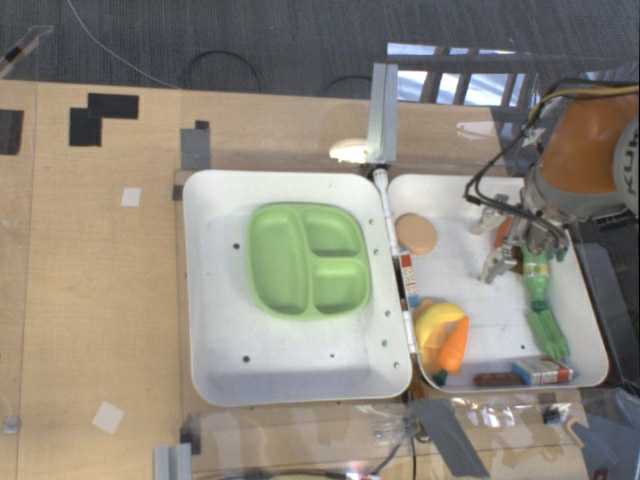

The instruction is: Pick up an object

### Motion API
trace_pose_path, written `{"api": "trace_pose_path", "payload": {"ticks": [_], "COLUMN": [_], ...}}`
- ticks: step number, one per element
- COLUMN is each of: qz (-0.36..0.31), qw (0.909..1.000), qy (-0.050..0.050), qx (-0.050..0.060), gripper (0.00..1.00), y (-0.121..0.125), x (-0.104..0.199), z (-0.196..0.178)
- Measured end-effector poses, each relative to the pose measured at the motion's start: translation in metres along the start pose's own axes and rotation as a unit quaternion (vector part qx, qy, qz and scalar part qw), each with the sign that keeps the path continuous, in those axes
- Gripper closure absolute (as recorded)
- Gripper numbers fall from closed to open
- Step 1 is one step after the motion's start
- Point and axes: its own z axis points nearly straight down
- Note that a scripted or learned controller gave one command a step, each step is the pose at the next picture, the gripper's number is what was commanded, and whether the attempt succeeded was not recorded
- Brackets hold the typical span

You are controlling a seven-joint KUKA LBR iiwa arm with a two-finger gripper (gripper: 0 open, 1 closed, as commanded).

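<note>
The end effector (pixel 520 253) hovers over the green bottle (pixel 541 303), its grip state unreadable; light, slippery plastic, best pinched across its body

A pale wooden bench (pixel 90 298) was seen from above, stretching from the left edge towards the right. Two shallow white bins were set directly on it, side by side and touching along their inner walls. The left bin (pixel 215 368) lay near the middle of the bench, and the right bin (pixel 590 353) just beside it on the right. Black patches (pixel 100 118) were marked on the far-left part of the bench surface, and two small pale squares (pixel 131 197) were seen on it, one far and one near. A grey upright bracket (pixel 383 108) was fixed at the far edge, between the bins.
</note>
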Motion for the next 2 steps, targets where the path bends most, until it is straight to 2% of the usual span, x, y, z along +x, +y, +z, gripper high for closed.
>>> {"api": "trace_pose_path", "payload": {"ticks": [1,2], "qz": [0.001,-0.069], "qw": [1.0000,0.9976], "qy": [0.000,0.000], "qx": [0.000,0.001], "gripper": [0.00,0.00], "y": [0.005,-0.010], "x": [0.002,0.002], "z": [0.000,0.000]}}
